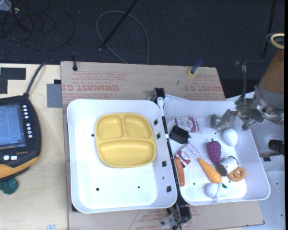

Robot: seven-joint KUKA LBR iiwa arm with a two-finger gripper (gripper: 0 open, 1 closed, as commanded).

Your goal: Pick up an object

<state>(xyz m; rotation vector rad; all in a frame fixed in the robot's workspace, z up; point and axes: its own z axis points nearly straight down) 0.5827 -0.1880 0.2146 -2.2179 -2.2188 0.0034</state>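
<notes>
**Asker:** What is in front of you, biggest things first?

**Arm:** Two white bins side by side on a cardboard sheet (134, 80). The left bin (81, 176) holds a yellow divided plate (126, 140), lying flat towards its far half. The right bin (259, 186) holds all the small things. Off to the far left a pendant with a lit screen (9, 133) rests on the bench.

**Asker:** And where are you?

**Arm:** I reach in from the right. My gripper (235, 119) hangs over the far right part of the right bin, its grey fingers (222, 121) spread apart with nothing between them.

**Asker:** What could you pick?

**Arm:** A white egg (230, 137) lies just near of my fingers, closest to me. Left of it sits a purple bunch of grapes (213, 150), then a carrot (210, 170) lying aslant. A black block (179, 134) and two printed packets (187, 123) lie towards the bin's left side, and an orange sausage-like piece (179, 171) runs along the left wall. At the near right are an orange ring-shaped piece (236, 174) and a small white lump (212, 190).
</notes>
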